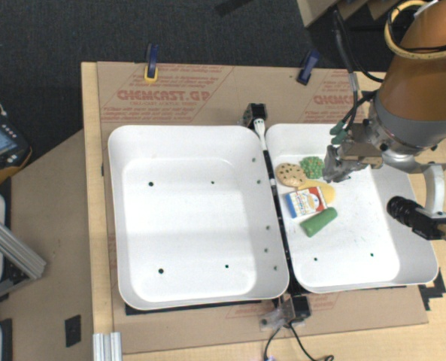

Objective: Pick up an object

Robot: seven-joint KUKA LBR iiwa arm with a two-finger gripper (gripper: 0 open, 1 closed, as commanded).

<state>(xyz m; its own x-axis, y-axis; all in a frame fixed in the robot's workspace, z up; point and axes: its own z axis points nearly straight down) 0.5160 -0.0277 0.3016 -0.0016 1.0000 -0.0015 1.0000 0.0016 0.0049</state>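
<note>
Two shallow white bins sat side by side on a brown board in the middle of the frame. The left bin (185, 216) showed a bare white floor with a few small dark dots. The right bin (373, 254) held a small cluster of objects near its upper left part, close to the divider between the bins.

In that cluster, a round tan cookie (289, 174) lay nearest the divider. Just to its right was a bumpy green piece (311, 165). Below them lay a yellow bottle with a red, white and blue label (310, 200), and touching its lower edge was a green cylinder (318, 222), tilted.

The grey arm with its orange band came in from the upper right of the frame. Its gripper (338, 168) hung over the right bin, just right of the bumpy green piece and above the yellow bottle. Whether it was open or closed could not be told from this slant, and nothing was visibly held.
</note>
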